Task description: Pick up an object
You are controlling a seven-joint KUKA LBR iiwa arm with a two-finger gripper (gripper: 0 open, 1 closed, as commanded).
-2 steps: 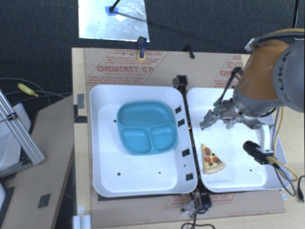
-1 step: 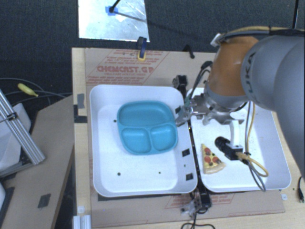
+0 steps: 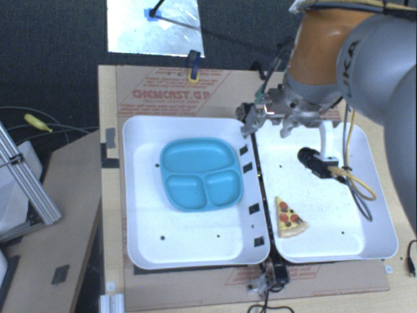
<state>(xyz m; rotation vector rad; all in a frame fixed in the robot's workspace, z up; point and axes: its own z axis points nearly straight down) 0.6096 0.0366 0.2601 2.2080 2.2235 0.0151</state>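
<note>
Lying in right bin [image 3: 355, 230], toy pizza slice [image 3: 289, 218], red toppings, pale crust

Red print "CHEMCAST GP" on the brown sheet [image 3: 124, 83], far side; smaller red lines unreadable

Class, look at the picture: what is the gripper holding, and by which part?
Nothing that can be seen: the pizza slice and the blue plate both lie well apart from the gripper.

Two white bins [image 3: 144, 230] [image 3: 329, 230], one blue divided plate [image 3: 199, 173], one pizza slice [image 3: 289, 218]
</note>
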